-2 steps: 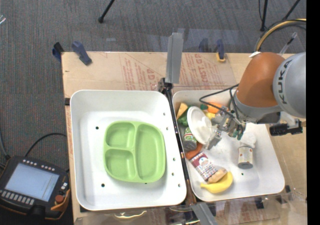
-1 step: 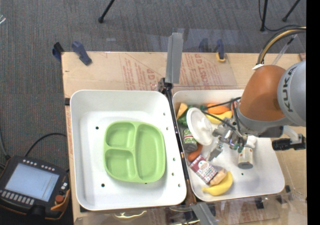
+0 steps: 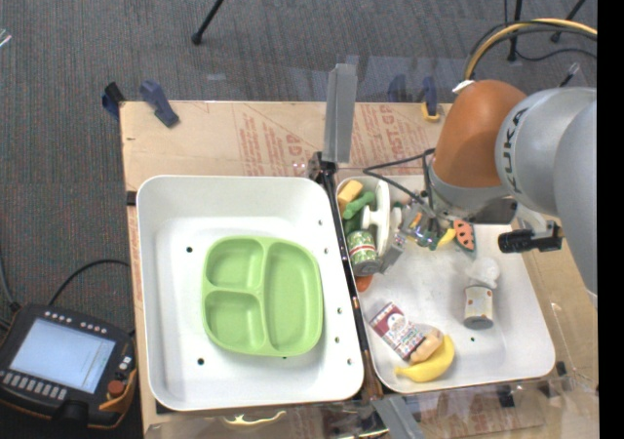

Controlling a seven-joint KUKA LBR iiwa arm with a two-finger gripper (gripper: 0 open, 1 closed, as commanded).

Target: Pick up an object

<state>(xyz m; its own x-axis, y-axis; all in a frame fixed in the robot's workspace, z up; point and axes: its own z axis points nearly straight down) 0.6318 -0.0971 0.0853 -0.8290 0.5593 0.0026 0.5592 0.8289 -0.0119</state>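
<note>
My gripper [image 3: 405,232] hangs low over the upper left part of the right bin [image 3: 517,349], under the grey arm and its orange band. Just left of it stands a small can [image 3: 363,248] with a green and red label, close to or touching the gripper. Behind the can, a white bowl [image 3: 375,195] holds yellow and green toy food. An orange piece [image 3: 464,234] lies just right of the gripper. Nearer the front are a red packet [image 3: 394,324], a banana [image 3: 431,361] and a small white and brown bottle [image 3: 478,299].
The left bin [image 3: 161,232] holds a green divided plate [image 3: 263,296]. A grey upright post [image 3: 340,120] stands behind the wall between the two bins. A teach pendant [image 3: 63,354] lies on the floor at the left.
</note>
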